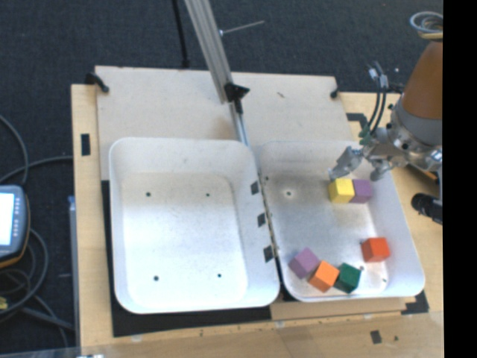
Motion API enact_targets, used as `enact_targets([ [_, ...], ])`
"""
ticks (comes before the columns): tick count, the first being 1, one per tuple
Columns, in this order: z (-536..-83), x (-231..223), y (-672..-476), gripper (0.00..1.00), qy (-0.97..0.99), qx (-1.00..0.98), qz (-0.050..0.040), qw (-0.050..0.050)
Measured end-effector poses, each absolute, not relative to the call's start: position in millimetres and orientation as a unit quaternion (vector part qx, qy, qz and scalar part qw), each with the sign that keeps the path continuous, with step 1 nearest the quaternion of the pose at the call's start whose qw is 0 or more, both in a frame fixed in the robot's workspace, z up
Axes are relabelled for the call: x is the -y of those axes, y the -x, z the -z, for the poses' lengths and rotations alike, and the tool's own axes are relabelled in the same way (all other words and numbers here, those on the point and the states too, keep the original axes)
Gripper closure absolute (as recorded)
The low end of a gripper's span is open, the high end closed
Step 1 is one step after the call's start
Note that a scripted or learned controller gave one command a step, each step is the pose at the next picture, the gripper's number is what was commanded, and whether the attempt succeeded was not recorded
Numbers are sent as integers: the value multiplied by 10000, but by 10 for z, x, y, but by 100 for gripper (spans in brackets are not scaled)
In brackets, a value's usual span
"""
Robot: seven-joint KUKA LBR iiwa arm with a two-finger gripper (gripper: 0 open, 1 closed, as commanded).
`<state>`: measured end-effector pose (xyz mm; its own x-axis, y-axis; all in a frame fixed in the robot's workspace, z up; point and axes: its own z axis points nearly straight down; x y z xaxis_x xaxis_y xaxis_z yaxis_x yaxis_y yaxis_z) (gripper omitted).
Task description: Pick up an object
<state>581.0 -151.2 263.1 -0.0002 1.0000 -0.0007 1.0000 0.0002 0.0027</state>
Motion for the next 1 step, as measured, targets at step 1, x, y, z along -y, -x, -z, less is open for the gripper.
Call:
enact_targets([
  [1,-3649,1516,-5446,0,-7064,-7078,-27,52],
])
